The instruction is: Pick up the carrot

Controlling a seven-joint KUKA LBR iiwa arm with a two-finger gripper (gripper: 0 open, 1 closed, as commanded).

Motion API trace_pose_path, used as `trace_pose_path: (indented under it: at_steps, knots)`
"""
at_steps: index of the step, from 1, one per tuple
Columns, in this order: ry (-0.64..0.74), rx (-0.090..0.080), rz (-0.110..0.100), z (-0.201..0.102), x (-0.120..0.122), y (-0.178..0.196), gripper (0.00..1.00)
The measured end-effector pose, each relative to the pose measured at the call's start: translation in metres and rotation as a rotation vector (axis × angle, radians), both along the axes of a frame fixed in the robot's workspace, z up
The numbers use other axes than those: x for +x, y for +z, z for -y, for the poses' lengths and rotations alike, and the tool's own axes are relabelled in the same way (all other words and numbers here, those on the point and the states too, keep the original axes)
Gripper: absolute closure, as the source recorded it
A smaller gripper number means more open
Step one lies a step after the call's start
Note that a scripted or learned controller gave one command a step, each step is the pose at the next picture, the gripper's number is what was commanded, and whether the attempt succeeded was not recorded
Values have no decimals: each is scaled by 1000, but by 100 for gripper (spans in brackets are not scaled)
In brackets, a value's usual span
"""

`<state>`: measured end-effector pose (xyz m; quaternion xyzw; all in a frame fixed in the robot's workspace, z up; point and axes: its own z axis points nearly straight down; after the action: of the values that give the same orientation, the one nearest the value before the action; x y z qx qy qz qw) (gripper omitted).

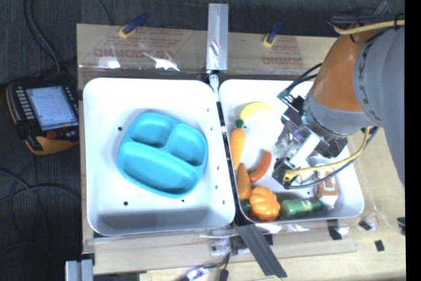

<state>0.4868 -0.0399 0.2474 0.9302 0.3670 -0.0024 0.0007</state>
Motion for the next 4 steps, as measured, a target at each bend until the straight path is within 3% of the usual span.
trace_pose_path:
  at_steps: [1,2,3,4]
  knots:
    - [-128,-1,1,-66,-3,32,100]
    - [-63,-1,-2,-84,-4,15,100]
    - [-62,-4,-7,-83,-4,23,100]
    - [-217,-1,-2,-130,-4,17,100]
